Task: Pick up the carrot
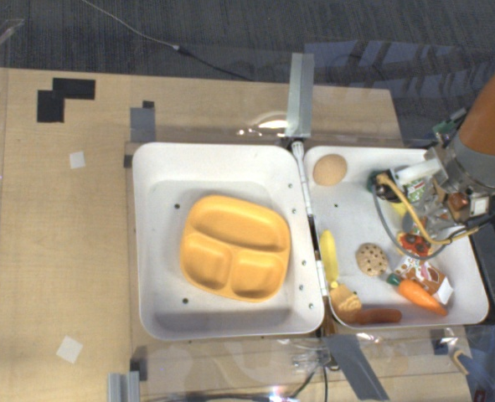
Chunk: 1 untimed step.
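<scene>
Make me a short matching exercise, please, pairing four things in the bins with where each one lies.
Things:
1. carrot
2. yellow tray
3. egg
4. sausage

Places:
A. middle of the left bin
B. far left corner of the right bin
C. near edge of the right bin, left of the carrot
D. near right part of the right bin

Pairs: 1-D, 2-A, 3-B, 4-C
</scene>
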Available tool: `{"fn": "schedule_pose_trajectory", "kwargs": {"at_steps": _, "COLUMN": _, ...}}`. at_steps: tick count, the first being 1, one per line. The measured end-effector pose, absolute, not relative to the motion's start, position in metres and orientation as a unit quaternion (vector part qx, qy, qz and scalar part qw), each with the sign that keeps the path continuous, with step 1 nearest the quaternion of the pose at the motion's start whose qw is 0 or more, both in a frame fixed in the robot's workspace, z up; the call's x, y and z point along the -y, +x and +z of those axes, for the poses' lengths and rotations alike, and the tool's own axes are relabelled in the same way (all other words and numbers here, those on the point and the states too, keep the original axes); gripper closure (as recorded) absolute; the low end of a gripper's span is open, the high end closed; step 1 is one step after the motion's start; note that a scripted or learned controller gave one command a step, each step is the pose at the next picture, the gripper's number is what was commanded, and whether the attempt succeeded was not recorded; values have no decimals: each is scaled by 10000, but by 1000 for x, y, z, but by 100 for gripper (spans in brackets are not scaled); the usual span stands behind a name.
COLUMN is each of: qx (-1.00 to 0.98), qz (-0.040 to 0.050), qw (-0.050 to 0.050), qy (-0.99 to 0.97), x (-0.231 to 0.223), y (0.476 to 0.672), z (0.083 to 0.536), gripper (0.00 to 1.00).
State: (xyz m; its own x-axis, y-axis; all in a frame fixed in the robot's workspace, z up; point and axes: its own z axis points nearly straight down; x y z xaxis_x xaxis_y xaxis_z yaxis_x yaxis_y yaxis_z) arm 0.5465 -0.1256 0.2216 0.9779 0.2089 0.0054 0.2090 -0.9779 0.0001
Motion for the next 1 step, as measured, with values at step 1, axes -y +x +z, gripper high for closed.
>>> {"fn": "schedule_pose_trajectory", "kwargs": {"at_steps": 1, "qx": 1165, "qz": -38, "qw": -23, "qy": -9932, "x": 208, "y": 517, "z": 302, "gripper": 100}}
